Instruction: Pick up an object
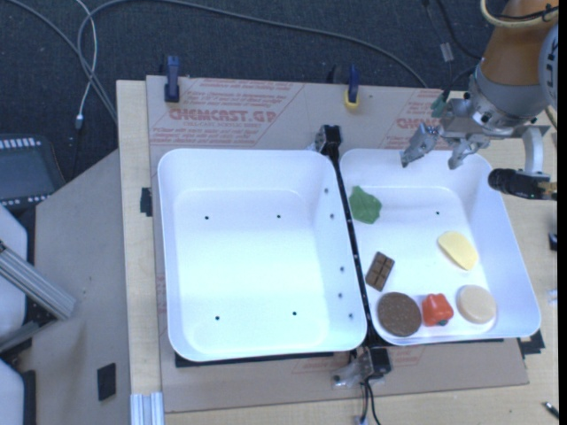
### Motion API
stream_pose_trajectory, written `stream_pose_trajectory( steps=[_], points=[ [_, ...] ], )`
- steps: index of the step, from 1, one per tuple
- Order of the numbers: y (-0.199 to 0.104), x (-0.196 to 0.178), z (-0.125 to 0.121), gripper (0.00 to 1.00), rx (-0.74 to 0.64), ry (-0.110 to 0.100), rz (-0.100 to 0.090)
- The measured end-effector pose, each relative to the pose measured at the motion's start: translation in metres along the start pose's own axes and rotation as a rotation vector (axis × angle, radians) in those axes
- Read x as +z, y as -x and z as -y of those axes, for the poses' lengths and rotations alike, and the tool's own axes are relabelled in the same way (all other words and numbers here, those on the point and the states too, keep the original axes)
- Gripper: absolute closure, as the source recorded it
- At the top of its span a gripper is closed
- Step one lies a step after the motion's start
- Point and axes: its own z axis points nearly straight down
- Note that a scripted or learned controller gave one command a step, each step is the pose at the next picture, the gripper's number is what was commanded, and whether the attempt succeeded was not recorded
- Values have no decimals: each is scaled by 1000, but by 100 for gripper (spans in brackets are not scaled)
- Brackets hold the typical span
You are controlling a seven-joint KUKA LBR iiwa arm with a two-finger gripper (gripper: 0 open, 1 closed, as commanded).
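My gripper (436, 156) hangs over the far rim of the right bin (509, 237), fingers open and pointing down with nothing between them. Below it in that bin lie a green leafy piece (364, 204) near the divider, a yellow wedge (457, 249), a brown chocolate bar (380, 270), a round brown cookie (400, 312), a small red piece (436, 308) and a pale round disc (476, 304). All of them sit well in front of the gripper.
The left bin (177, 237) stands beside the right one, joined at a black clip (330, 136). Blue and yellow clamps (171, 66) hold the board at the back. Cables run across the dark floor behind.
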Motion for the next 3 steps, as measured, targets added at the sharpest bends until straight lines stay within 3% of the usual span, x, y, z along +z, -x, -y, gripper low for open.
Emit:
stream_pose_trajectory(
  steps=[2,3],
  points=[
    [-1,111,16,0,0,-5,-1],
    [-2,138,16,0,0,-3,0]
  ],
)
